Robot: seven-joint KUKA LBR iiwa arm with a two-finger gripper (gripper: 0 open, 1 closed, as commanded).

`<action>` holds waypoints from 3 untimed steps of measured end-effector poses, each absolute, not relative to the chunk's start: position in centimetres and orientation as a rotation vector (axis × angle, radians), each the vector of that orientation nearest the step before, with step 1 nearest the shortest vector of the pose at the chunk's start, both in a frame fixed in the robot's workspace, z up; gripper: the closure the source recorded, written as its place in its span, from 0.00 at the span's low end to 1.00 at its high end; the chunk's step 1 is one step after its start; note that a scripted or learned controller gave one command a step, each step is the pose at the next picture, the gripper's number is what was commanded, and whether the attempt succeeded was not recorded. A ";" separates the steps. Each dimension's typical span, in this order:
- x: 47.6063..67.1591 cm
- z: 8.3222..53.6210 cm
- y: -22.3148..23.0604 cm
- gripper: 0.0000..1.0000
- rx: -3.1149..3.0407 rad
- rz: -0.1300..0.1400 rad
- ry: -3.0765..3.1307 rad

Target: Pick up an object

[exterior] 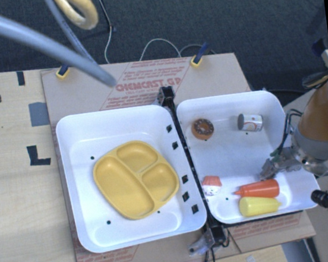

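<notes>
Right bin centre open; carrot near front wall.

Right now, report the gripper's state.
Gripper: low at the right bin's right side, just above the orange carrot toy; cannot be told whether open or closed, and nothing seen held.

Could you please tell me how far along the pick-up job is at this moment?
Nothing looks picked yet: the orange carrot-shaped toy, yellow oblong toy, brown doughnut and small silver can all lie in the right white bin. The gripper sits low just above the carrot. The grasp and lift remain.
</notes>
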State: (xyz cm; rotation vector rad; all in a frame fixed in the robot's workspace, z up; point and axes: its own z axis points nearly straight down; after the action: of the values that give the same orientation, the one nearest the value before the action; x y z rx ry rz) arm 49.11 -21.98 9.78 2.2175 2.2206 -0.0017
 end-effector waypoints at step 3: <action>49.8 24.9 -21.8 1.00 2.216 0.002 2.222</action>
State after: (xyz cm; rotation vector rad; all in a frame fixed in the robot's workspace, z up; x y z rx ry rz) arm 49.85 -21.78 24.91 2.2162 2.2218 0.0017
